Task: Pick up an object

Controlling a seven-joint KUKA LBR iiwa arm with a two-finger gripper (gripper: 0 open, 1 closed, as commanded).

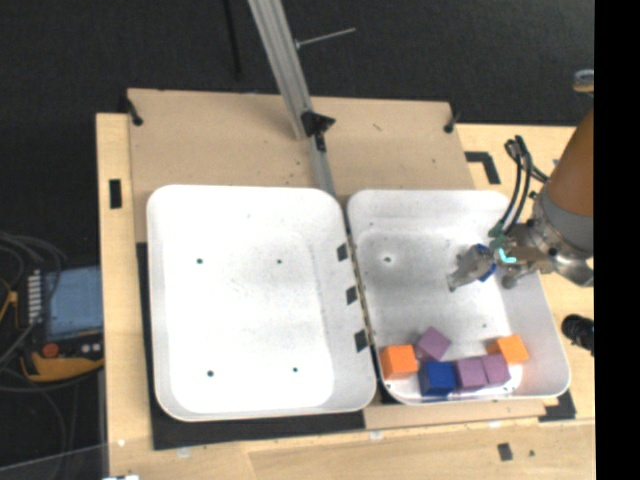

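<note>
While tool (478, 268) hovers mid right bin (400, 218), grip unclear; blocks (455, 363) crowd near edge

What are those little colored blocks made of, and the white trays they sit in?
The blocks, like the blue one, look like soft foam or painted wood: matte, no glare, slightly rounded edges. I can't tell which. The right tray looks like smooth white plastic, scuffed grey in the middle; the left tray looks the same, with fainter grey scuffing.

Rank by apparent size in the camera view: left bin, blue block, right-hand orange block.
1. left bin, by far the largest.
2. blue block.
3. right-hand orange block, which looks slightly smaller than the blue one, but the gap is small, so treat that order as unsure.
</note>
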